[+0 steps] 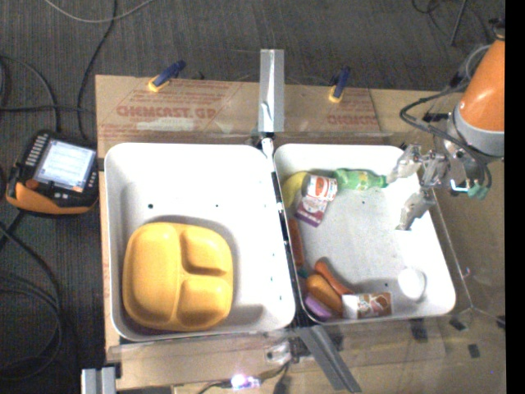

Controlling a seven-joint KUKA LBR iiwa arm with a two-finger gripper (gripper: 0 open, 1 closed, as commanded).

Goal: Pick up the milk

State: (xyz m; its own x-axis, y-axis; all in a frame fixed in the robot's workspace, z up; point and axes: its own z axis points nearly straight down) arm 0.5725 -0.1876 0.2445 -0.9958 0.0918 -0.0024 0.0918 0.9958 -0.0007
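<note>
The milk (367,304) is a small white carton with a brown and red label. It lies on its side at the front edge of the right bin (373,232), next to some orange sausage-like pieces (326,284). My gripper (410,189) hangs over the right bin's far right side, well behind the milk. It is open, with nothing between its fingers.
A green bottle (357,178), a red-and-white can (319,187), a yellow fruit (293,189) and a purple packet (309,213) crowd the right bin's back left. A white round lid (412,283) lies right of the milk. The left bin holds a yellow sectioned tray (178,274).
</note>
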